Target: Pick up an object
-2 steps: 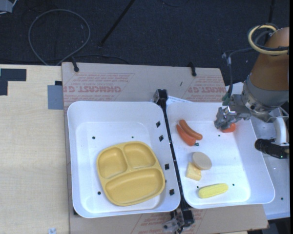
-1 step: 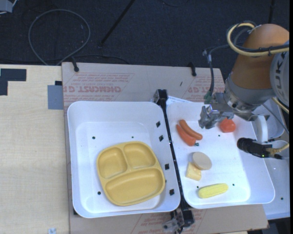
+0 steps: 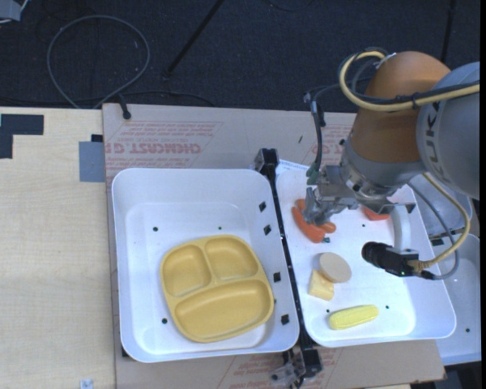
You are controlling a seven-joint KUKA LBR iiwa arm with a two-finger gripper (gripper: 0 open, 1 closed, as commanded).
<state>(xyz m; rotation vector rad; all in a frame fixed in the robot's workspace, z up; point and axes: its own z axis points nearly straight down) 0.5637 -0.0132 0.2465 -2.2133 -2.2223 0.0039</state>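
Grasp attempt at carrot (image 3: 311,228), right bin (image 3: 437,314).
Hand (image 3: 317,209) is down on carrot; grip state cannot be told. Next: confirm closure, then lift straight up.

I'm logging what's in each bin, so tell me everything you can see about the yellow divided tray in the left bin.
The yellow divided tray looks like matte moulded plastic, a rounded rectangle with a raised rim. It has three compartments: two small ones along its far side and one long one along its near side, all showing bare yellow surface. It lies flat and right side up, turned at an angle to the bin walls, on the floor of the left bin, toward the near right corner. It touches just the bin floor.
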